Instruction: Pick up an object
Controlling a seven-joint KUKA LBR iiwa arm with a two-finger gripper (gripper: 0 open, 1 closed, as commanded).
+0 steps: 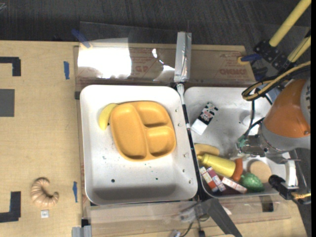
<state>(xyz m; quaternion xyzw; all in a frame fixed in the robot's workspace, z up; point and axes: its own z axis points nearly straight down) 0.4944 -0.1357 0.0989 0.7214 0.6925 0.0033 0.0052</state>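
Candidate objects crowd the right bin's (pixel 224 100) near corner: yellow bottle (pixel 218 164), banana (pixel 206 149), green toy (pixel 252 181), small boxes (pixel 216 180); arm's wrist (pixel 289 120) hangs above them; jaw state cannot be told. Judged step: approach, nothing held; next move needs descent onto one separable item.

Look at 8 o'clock on the tan bench (pixel 39 142): you have a pale croissant-shaped toy (pixel 44 191) lying there, with a small white tag (pixel 45 213) just beside it at its 6 o'clock. Black tape corners (pixel 14 65) mark the bench at 9 to 10 o'clock. At 12 o'clock you'll see a glaring clear plastic sheet (pixel 128 58) and an upright silver tape strip (pixel 182 56). Yellow poles (pixel 294 16) slant at 2 o'clock.
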